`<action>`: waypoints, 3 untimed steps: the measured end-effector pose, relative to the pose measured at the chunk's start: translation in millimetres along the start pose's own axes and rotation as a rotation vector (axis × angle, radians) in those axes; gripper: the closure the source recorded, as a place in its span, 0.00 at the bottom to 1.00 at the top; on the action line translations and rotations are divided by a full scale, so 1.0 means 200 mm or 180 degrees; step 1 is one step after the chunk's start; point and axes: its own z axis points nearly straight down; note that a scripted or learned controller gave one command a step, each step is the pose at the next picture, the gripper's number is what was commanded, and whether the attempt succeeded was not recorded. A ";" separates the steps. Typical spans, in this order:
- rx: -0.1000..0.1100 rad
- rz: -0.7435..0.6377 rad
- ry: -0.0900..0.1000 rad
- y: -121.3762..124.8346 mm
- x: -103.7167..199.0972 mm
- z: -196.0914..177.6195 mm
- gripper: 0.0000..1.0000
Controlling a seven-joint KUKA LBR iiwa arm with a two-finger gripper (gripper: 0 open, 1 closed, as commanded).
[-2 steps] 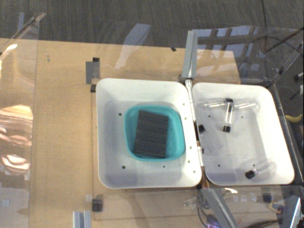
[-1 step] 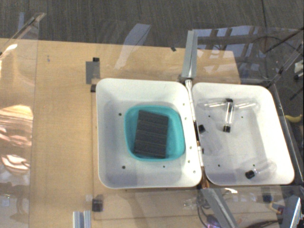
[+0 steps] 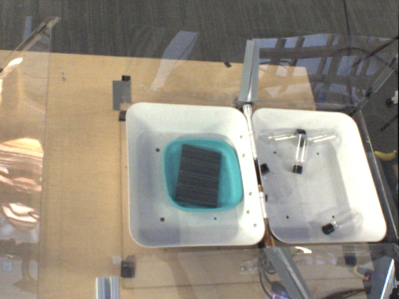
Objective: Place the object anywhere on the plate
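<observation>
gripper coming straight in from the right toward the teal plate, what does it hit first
Likely the right bin at its rim, then the clear black-capped tube; height is unclear, so it might pass above.

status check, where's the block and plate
Block lying flat on teal plate, left bin. Clear vials in right bin. Nothing in the way.

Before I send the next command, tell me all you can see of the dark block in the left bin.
The dark block is a flat, charcoal-grey rectangle with ridges running across its top, matte, perhaps foam or rubber. It lies flat on the teal plate in the left bin, long side running near to far, tilted slightly. It sits wholly within the plate's rim; only the plate touches it.
</observation>
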 end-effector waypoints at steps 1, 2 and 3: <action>-0.0001 0.0488 0.0001 -0.08 -0.17 0.00 0.00; 0.0000 0.0646 -0.0001 0.10 0.23 0.00 0.00; 0.0004 0.0685 -0.0001 0.06 0.15 0.00 0.00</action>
